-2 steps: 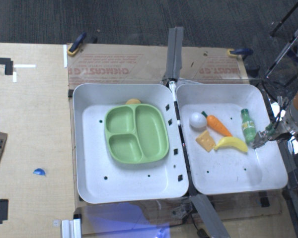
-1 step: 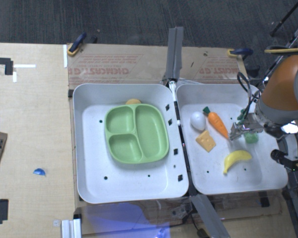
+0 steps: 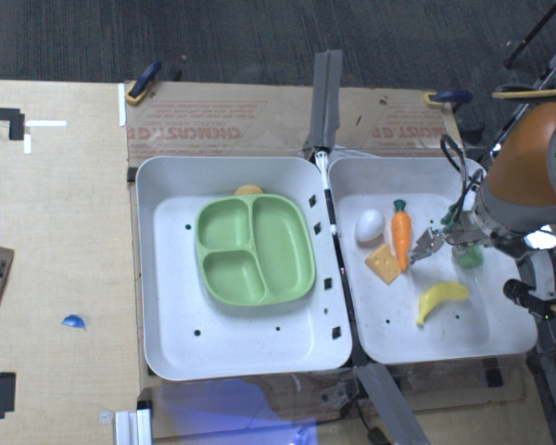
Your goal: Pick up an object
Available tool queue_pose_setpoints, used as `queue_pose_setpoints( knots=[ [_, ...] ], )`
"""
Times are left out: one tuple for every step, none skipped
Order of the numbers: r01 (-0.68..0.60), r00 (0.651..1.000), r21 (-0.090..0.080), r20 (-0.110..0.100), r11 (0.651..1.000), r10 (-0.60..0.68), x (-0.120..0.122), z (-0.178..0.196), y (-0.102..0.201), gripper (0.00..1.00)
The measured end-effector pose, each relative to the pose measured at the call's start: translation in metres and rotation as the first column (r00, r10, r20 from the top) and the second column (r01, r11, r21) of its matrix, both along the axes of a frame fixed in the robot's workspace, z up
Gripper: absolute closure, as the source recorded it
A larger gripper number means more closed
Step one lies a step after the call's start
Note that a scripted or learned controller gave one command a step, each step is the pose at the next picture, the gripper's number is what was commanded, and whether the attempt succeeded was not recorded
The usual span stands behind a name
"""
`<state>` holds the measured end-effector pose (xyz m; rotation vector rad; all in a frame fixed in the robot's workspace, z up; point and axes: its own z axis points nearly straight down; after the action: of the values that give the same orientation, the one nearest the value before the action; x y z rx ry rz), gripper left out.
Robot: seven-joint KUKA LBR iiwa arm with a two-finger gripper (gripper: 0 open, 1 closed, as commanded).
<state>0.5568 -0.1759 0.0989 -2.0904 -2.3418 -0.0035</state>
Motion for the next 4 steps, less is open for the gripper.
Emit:
queue_pose_setpoints(
  knots=[
    [-0.032,0.999,-0.004,0.0,0.999,0.032,0.059,-0.008,0.075,0.0],
    [0.008,1.0,-0.005,-0.003,1.0,-0.008,0.098,-0.007,0.074,0.0],
    [0.005,1.0,-0.008,-0.004,1.0,-0.005,0.097,0.002,0.074,1.0],
    [0.005,1.0,-0.008,-0.003,1.0,-0.005,0.098,0.002,0.074,0.0]
  ],
)
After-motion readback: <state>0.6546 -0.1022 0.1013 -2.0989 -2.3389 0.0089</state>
